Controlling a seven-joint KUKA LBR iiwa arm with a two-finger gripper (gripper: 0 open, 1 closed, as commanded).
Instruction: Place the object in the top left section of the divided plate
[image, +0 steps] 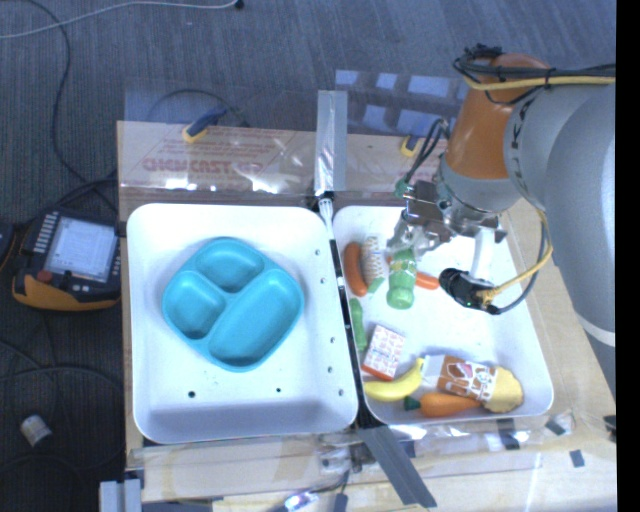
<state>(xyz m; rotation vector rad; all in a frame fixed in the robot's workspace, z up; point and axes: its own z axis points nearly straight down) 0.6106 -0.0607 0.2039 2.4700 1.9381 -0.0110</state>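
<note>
Blue divided plate (232, 302) lying alone in left bin (150, 400), bare white floor showing all around it. Right bin (535, 360) crowding up: green bottle (401, 285), hot dog (355, 268), banana (393, 383), carrot (445, 404), snack packets (467, 378). Central bin walls (338, 300) rising between bins.

blue divided plate (233, 302), in left bin (150, 400)

Robot lab: arm (540, 120), bench bins (150, 400).

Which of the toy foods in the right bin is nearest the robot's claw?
The green bottle, right under the gripper. The banana and carrot lie farther down the bin.
</note>
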